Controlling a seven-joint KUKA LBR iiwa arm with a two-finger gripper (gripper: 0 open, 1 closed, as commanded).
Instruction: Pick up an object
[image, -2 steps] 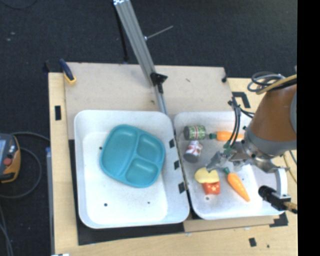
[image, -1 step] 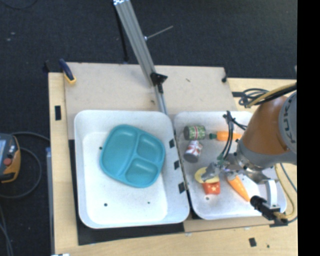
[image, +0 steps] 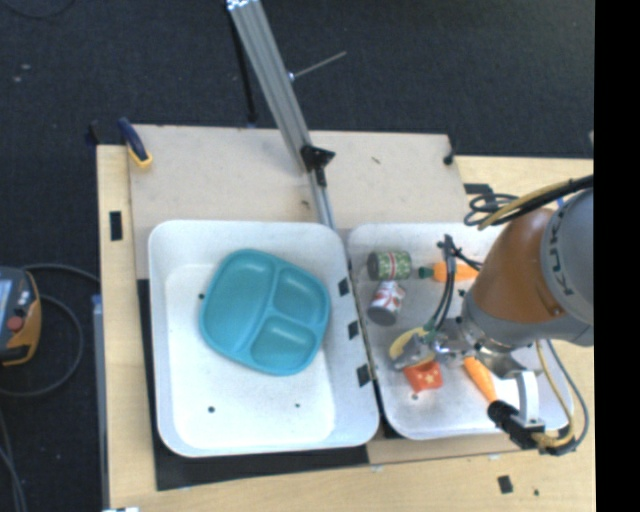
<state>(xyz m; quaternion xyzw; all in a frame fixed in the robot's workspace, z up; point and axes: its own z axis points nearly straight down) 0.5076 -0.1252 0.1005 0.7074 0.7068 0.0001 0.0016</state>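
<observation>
The two bins (image: 170, 400) are white, flecked with a few dark specks, on a pale tan worktop (image: 230, 180). The divided plate (image: 265, 312) is turquoise. In the right bin, a can (image: 389, 265) shows a green label, a smaller can (image: 386, 299) looks silver with red, a block (image: 424, 377) is red-orange, a carrot-like piece (image: 478, 376) orange, and something yellowish, perhaps a banana (image: 403, 343).

My arm (image: 535, 275): smooth grey casing with a glossy orange band. Two bins (image: 185, 420): white plastic, faintly speckled, satin. Divided tray (image: 265, 312): teal plastic, smooth, matt. Bench (image: 220, 175): pale wood board, matt. Slanting rail (image: 275, 85): bare metal, dull sheen. Small can (image: 390, 265): green paper-like label. Floor (image: 100, 60): dark carpet, rough.
</observation>
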